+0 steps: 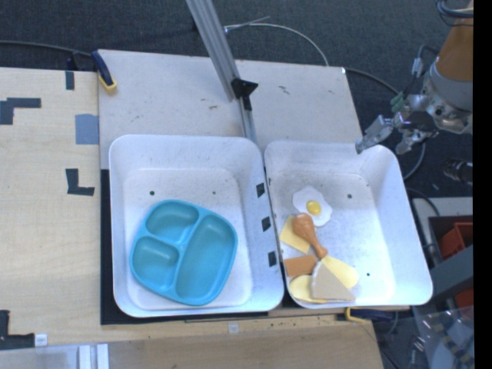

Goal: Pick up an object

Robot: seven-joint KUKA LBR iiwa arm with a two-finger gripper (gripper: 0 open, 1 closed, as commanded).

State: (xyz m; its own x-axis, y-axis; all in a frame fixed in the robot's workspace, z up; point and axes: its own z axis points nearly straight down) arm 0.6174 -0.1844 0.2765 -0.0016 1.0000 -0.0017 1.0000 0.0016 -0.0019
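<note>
1. Left bin (123,206): blue plate (183,250), stiff, slick.
2. Right bin (384,206): toy food pile w/ egg (312,206), drumstick (308,235); prob. light, hard plastic. Drumstick shaft looks best grip.
3. End effector (377,133) above right bin's far corner, holding nothing; can't tell how wide.

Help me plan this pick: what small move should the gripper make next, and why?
Probably swing the gripper left and toward the near side, over the toy food. It sits at the right bin's far right corner, while the fried egg, drumstick and cheese pieces cluster along the bin's left side.
</note>
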